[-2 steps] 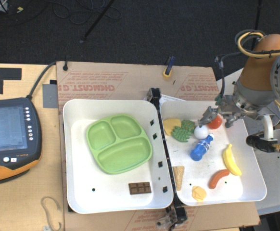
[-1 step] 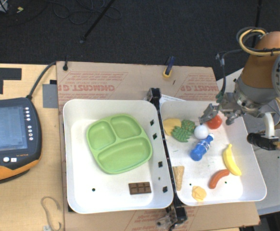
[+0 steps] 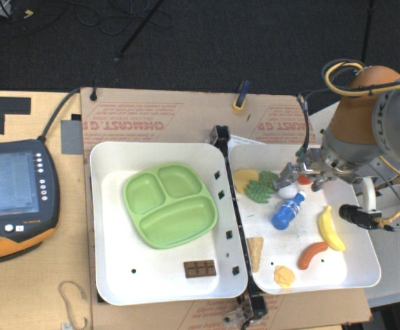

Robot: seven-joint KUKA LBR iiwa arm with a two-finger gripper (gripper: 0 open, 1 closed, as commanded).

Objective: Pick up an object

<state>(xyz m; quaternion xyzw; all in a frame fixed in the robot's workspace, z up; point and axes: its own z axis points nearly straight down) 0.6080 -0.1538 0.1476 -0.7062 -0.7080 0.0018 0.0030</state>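
1. Hanging low over the right bin (image 3: pixel 365 270), the tool (image 3: pixel 297 179) sat just above the blue bottle (image 3: pixel 287 212).
2. Whether it was wide or narrow, I could not tell.
3. A green plate (image 3: pixel 171 204) lay in the left bin (image 3: pixel 110 253).

Far from me sat a grey-and-orange teach pendant w/ lit screen (image 3: pixel 11 191) on the tan wooden bench top (image 3: pixel 21 280). Next to it lay a printed brown cardboard sheet (image 3: pixel 159 119), w/ a blue-yellow clamp (image 3: pixel 241 96) at its back edge.
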